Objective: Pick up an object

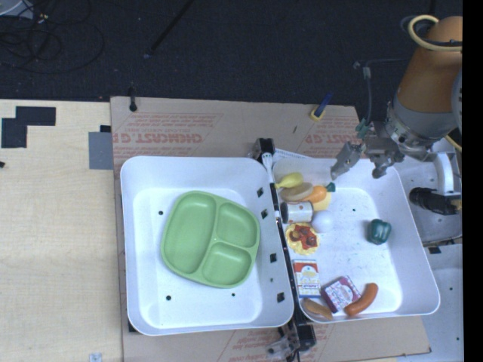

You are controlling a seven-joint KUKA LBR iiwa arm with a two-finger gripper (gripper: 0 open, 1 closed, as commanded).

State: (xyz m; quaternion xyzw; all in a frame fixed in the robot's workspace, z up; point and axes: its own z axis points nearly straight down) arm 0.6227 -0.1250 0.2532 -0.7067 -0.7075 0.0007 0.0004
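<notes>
Overhead, the fingers are being held spread and released at twelve o'clock of the right bin; toy foods are being crowded along its nine o'clock wall.

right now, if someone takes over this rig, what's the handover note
Gripper: open, holding nothing, hovering over the far rim of the right bin.
Right bin holds the toys: banana, orange piece, white egg, pizza slice, small carton, purple packet, sausage and hot dog bun along its left side and near edge; green pepper sits alone toward the right.
Left bin holds a green divided plate.
Done: nothing picked yet.
Left: choose an object, descend, close, lift. The pepper looks easiest, being apart from the rest.
</notes>
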